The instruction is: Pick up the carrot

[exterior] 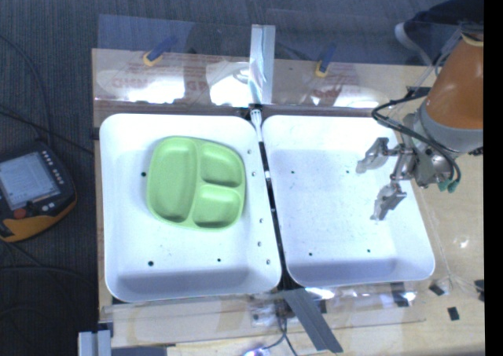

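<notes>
The two-finger metal gripper hangs over the right shallow white bin, fingers spread apart, grasping nothing. A light green sectioned plastic plate lies in the left shallow white bin. No carrot location or legible writing can be determined.

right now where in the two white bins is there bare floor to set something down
The right white bin has bare floor across its left and front, bordered by the centre divider and front wall. The two-finger gripper hangs over its right side. In the left white bin, the green three-compartment plate crowds the middle; the front strip is bare.
</notes>
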You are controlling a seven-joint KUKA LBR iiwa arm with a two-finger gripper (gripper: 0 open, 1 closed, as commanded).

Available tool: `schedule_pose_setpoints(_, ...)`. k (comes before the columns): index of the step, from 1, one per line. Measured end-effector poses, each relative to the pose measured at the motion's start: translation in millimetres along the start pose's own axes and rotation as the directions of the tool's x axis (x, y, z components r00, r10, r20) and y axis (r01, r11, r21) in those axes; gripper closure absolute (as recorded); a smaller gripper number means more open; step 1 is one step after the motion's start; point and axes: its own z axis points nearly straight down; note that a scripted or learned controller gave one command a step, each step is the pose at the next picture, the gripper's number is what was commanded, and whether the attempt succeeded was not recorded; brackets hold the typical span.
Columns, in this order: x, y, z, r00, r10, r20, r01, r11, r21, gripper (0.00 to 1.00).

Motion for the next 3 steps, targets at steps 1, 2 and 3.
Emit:
schedule_pose_setpoints(1, 25.3, -19.4, 130.7, 0.997, -0.075, 0.006, 0.075, 0.997, 0.002, 0.0)
schedule_pose_setpoints(2, 41.8, -14.9, 134.5, 0.962, -0.273, 0.02, 0.273, 0.962, 0.012, 0.0)
schedule_pose_setpoints(3, 26.8, -37.4, 135.7, 0.946, -0.325, 0.012, 0.325, 0.946, 0.003, 0.0)
